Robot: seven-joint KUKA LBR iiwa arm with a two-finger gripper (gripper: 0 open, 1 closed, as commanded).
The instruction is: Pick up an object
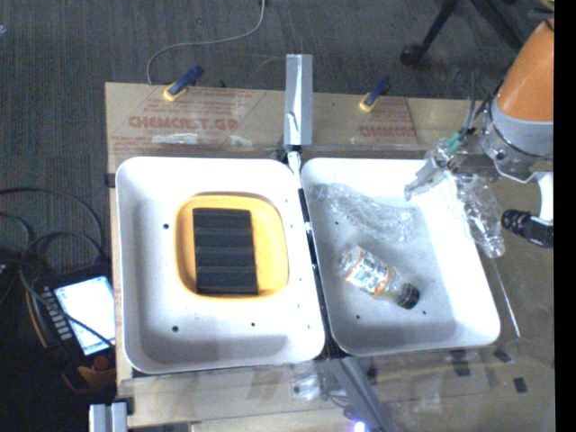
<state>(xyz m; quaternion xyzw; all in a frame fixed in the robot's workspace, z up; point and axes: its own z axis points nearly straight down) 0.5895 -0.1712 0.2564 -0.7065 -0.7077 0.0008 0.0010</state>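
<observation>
Altogether two shallow white plastic bins sit side by side on the brown board surface (pixel 225 120): the left bin (pixel 144 268) holds one yellow rectangular tray with a black ribbed insert (pixel 225 248), and the right bin (pixel 450 318) holds one clear plastic bottle with an orange-and-white label and a dark cap (pixel 376 277) lying on its side near the middle, plus one crumpled clear plastic wrapper (pixel 364 207) toward the far side. Two blue-and-yellow clamps (pixel 183 83) grip the board's far edge. One silver two-finger gripper (pixel 450 165) hangs over the right bin's far right corner, well apart from the bottle, with something clear and glassy (pixel 481 214) hanging below it at the bin's right rim; whether it is held cannot be told.
</observation>
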